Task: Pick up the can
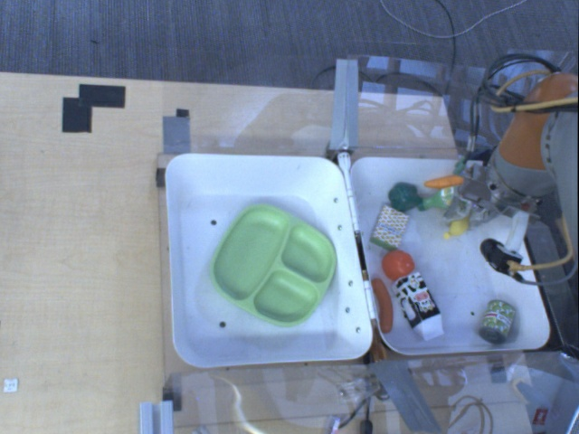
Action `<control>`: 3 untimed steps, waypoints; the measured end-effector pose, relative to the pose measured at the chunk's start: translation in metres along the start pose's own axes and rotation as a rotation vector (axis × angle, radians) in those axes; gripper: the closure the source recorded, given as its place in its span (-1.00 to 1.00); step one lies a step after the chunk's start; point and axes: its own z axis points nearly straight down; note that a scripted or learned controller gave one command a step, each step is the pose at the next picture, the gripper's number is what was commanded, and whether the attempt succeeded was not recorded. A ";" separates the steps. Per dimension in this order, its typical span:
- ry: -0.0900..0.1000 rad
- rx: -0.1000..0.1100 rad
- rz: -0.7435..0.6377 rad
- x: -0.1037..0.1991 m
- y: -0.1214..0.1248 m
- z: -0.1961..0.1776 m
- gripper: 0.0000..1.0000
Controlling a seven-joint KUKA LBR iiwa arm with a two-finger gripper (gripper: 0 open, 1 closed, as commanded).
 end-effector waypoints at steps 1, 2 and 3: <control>0.000 0.001 -0.001 0.000 0.000 0.000 -1.00; 0.001 0.001 0.090 -0.023 -0.060 0.005 -1.00; 0.002 -0.003 0.011 0.005 0.001 0.012 -1.00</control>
